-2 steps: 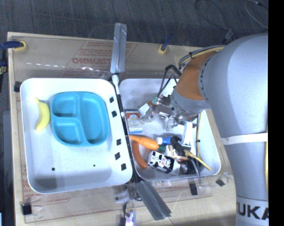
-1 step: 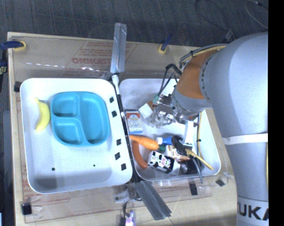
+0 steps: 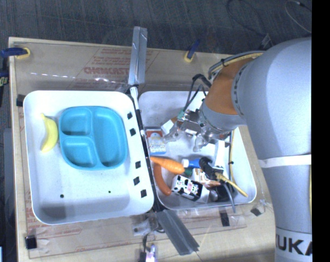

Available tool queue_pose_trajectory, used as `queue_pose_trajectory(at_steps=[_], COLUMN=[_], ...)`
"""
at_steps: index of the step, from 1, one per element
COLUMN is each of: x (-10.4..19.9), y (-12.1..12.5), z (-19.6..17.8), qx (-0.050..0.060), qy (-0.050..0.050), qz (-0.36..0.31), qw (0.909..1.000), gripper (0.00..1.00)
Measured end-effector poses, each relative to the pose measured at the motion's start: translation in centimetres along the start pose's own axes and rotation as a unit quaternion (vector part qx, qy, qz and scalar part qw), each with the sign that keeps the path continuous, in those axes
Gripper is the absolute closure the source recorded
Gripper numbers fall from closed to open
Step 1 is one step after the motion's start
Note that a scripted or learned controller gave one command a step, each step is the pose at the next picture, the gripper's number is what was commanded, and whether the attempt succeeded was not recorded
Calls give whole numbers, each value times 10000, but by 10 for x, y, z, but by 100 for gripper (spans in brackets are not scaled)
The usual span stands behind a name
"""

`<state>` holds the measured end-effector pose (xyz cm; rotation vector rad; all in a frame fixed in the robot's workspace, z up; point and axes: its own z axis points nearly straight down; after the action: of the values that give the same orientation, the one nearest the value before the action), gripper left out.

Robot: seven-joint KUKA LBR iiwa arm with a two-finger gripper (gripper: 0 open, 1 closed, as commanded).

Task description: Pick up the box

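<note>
Camera view: box [image 3: 155, 141] lies left of the fingers [image 3: 182, 136], apart.

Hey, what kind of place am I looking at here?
Probably a robotics lab test bench: a grey KUKA arm with an orange band reaches over two shallow white plastic bins holding toy-like clutter, on a board clamped by a blue clamp.

Banana [image 3: 48, 134] beside blue tray [image 3: 93, 136]
</note>
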<state>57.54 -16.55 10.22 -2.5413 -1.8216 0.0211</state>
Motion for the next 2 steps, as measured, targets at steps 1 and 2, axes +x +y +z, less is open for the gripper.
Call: queue_pose_trajectory(at_steps=[1, 2], x=[47, 51], y=[43, 43], z=[6, -1], qx=[-119, -83], qy=[10, 29], qz=[295, 239], qw=[9995, 9997], gripper=[0, 100])
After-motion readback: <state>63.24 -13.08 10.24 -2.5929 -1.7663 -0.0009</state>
